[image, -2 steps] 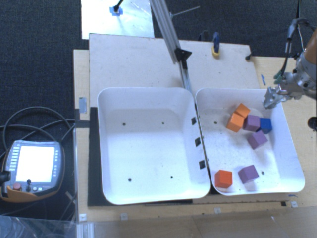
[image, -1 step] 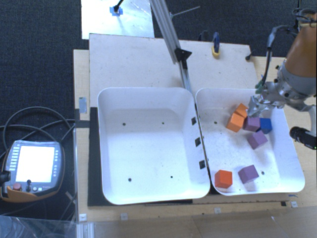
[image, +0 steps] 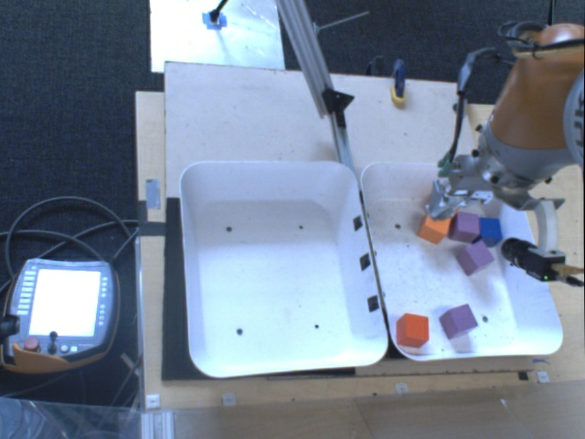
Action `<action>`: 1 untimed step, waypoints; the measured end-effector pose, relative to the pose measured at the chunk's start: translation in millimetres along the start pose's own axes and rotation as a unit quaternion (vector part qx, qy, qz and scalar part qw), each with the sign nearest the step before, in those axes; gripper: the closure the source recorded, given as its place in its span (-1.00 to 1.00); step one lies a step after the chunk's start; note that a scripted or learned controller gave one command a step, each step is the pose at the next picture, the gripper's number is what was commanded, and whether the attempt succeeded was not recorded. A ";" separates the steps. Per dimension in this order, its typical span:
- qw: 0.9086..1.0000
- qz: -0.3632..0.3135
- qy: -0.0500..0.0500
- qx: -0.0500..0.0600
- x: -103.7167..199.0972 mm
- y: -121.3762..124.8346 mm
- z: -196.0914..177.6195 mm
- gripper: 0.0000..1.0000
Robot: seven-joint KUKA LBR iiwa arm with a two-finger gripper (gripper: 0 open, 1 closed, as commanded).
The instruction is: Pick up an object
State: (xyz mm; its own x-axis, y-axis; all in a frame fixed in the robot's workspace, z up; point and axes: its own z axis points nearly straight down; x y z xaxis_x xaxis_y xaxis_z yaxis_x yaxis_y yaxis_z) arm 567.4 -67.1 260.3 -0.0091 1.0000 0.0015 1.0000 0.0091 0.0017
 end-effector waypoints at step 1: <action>1.000 -0.001 0.001 0.000 58.6 -4.2 1.5 1.00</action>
State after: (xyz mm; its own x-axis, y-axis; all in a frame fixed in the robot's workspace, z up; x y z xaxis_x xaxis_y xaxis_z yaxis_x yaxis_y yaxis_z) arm 562.7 -8.5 258.9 -0.0109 0.9999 0.0027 0.9999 0.0109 0.0014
